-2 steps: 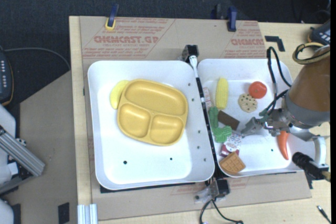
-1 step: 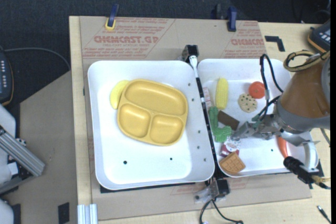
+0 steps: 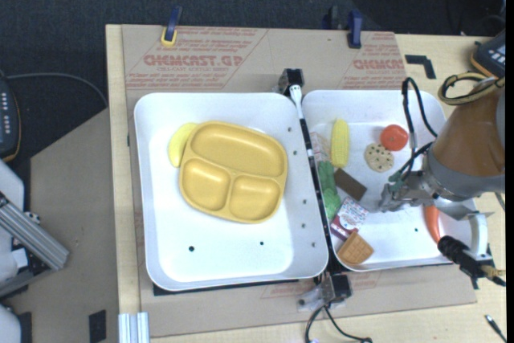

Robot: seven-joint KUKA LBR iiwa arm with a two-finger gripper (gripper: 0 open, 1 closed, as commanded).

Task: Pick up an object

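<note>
Bench with two white bins side by side. The left bin (image 3: 161, 253) holds a large yellow divided tray (image 3: 233, 171), rigid moulded plastic lying flat, with a smaller yellow piece (image 3: 178, 142) tucked at its far left edge. The right bin (image 3: 401, 249) carries the small items and is where the arm (image 3: 474, 149) has reached in from the right; its gripper (image 3: 399, 195) sits low over the bin's middle, and whether it is open or closed cannot be told from this angle. Nothing is seen held. Contents, by size: green strip (image 3: 328, 187) along the left wall, corn cob (image 3: 340, 139) at the far side, dark brown block (image 3: 350, 184), wrapped packet (image 3: 351, 214), waffle-like piece (image 3: 356, 249) at the near left corner, cookie (image 3: 378, 157), red tomato (image 3: 393, 137). Judgement: all appear to be light toy foods, likely hard and somewhat slippery. The cookie lies nearest the gripper and stands apart from its neighbours; taking it across its width seems soundest.
</note>
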